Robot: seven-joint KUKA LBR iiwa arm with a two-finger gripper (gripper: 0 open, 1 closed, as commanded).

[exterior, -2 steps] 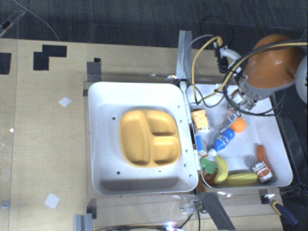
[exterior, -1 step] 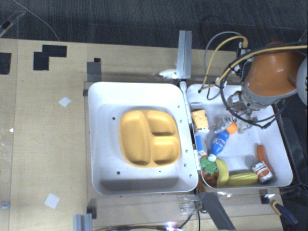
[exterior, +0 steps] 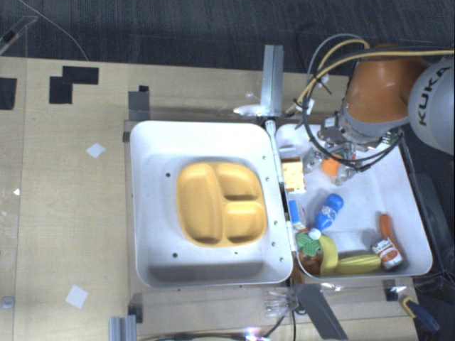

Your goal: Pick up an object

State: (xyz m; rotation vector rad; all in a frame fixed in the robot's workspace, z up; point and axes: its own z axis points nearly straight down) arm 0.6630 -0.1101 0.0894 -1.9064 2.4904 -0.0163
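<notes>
The gripper [exterior: 333, 163] is hanging over a small orange object [exterior: 329, 166] at the upper right bin [exterior: 416, 212]; I cannot tell its state. The bin wall is sitting close, so a nudge could be pushing the object away.

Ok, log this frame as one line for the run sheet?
arm: over right bin far end | gripper: low beside orange object, grasp unconfirmed | left bin: yellow tray | untouched: blue bottle, banana
</notes>
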